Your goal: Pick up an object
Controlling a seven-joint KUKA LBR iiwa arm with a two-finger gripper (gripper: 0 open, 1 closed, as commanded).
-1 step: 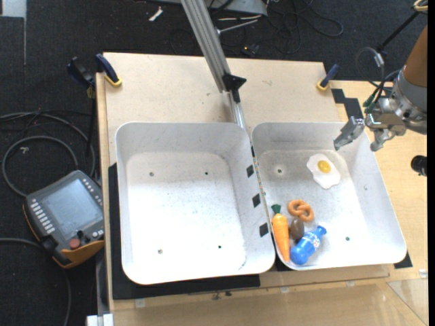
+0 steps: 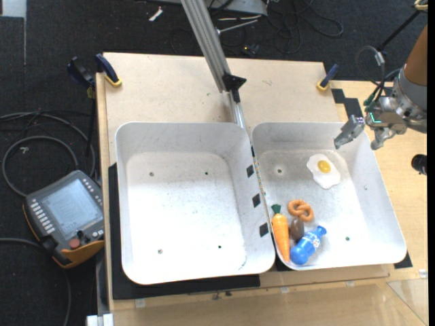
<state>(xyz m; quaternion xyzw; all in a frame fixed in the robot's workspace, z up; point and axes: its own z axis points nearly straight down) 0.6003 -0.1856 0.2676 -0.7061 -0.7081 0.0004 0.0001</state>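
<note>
My gripper (image 2: 362,134) hangs at the right edge of the frame, fingers apart and empty, over the right bin's (image 2: 380,202) far corner. Reach step, I'd say. The fried egg (image 2: 324,170) lies closest, lower left; next I descend over it.

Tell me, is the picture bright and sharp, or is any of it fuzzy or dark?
Camera view: even, soft light on both white bins; the fried egg, carrot and blue bottle look fairly sharp with only faint shadows; the gripper at the right is slightly blurry; the floor around the bench is dark.
</note>
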